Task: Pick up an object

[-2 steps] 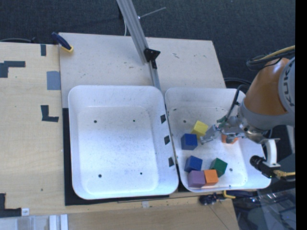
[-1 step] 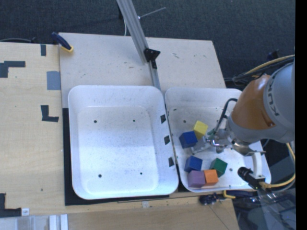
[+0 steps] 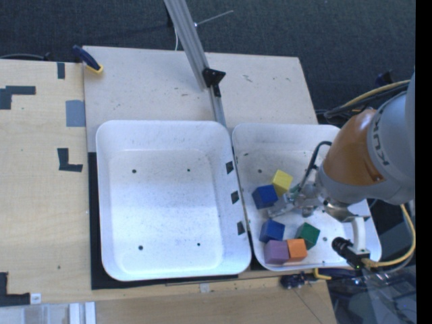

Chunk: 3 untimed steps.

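While the arm reaches in from my right, its gripper [image 3: 289, 204] sits low in the right bin [image 3: 270, 135], among the blocks; I cannot tell how the jaws stand. The blue block [image 3: 264, 196] and yellow block [image 3: 283, 180] lie just beside it toward the bin's middle. A second blue block [image 3: 273, 230], a purple block [image 3: 276, 251], an orange block [image 3: 297, 249] and a green block [image 3: 309, 234] crowd the near rim. Open floor lies toward that bin's far wall. The left bin [image 3: 108, 137] adjoins it. I read no writing anywhere.
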{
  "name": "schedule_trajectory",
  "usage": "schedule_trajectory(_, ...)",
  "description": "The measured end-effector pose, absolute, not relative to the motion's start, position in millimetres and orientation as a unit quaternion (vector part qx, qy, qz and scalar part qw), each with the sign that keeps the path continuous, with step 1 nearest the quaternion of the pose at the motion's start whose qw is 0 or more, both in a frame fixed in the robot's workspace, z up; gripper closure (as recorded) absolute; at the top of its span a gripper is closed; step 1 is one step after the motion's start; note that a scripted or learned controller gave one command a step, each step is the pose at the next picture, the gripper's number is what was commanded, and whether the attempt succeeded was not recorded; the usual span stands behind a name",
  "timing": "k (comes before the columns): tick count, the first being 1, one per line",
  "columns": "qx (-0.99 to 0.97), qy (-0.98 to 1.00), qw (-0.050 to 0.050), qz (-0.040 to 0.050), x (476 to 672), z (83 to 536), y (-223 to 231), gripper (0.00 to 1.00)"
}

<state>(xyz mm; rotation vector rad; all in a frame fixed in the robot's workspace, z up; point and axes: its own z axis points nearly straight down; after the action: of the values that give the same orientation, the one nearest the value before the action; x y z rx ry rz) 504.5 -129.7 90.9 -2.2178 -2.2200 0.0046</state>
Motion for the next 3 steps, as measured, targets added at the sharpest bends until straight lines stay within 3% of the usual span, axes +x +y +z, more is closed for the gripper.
schedule_trajectory(1, -0.706, -0.708, 0.002, 0.0011, 504.6, 101, -129, 1.00)
schedule_trajectory(3, -0.707, -0.708, -0.001, -0.0006, 500.6, 185, -129, 1.00)
